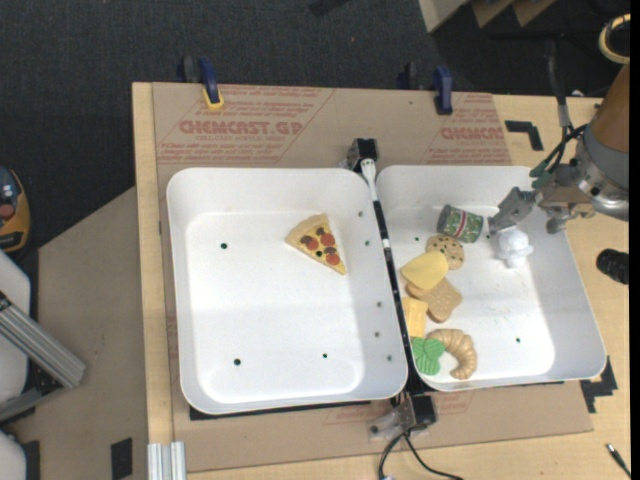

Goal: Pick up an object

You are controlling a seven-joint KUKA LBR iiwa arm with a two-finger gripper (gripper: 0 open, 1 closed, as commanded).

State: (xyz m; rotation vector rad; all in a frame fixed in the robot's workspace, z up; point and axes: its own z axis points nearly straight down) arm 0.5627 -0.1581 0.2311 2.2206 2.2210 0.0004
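Lying alone in left bin [200,268]: pizza slice [318,241].

A bench [150,268] topped with a brown board printed in red lettering is carrying two shallow white bins side by side, their inner rims touching. The left bin [200,298] and the right bin [560,308] are lying flat on the board. Two blue clamps [209,80] [441,83] are gripping the board's far edge, and a black cable [400,448] is trailing off its near edge.
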